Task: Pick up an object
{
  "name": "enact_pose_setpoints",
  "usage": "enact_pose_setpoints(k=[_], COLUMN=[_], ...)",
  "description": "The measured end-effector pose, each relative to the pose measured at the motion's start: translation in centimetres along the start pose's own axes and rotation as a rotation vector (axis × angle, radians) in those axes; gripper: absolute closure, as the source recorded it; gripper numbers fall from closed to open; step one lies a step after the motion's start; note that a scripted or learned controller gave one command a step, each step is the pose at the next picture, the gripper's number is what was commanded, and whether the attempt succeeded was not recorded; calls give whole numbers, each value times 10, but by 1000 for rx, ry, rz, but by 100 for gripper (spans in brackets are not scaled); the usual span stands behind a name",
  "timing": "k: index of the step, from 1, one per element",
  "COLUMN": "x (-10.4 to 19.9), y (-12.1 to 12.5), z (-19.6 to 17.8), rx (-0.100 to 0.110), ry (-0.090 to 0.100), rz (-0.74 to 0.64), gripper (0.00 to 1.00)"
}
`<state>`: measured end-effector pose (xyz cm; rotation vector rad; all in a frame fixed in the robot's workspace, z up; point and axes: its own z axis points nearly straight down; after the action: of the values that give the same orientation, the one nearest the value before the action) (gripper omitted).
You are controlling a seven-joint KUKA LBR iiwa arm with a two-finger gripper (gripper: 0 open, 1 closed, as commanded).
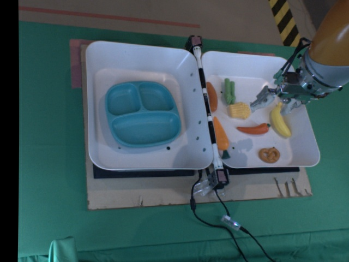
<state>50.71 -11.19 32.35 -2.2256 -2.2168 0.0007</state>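
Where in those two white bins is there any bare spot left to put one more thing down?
Left bin: bare floor rings the teal divided plate, widest along the top. Right bin: a free patch between pretzel and carrot. Crowded around corn, chili, banana and end effector.

Grey arm with orange band enters from the right, wrist angled down-left, gripper (277,103) fingers spread apart (nothing between them).

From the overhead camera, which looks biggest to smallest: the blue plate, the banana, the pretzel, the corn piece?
1. Blue plate, by far the largest.
2. Banana.
3. Corn piece and pretzel look about alike; I wouldn't rank them.
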Motion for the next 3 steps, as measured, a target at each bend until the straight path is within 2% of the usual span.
enact_pose_setpoints(k=[1,2,3], x=[17,17,-28], y=[-12,-11,15], z=[97,87,-2], rx=[-1,-4,-3], ry=[-1,-2,-2], rz=[0,4,1], gripper=[0,100,100])
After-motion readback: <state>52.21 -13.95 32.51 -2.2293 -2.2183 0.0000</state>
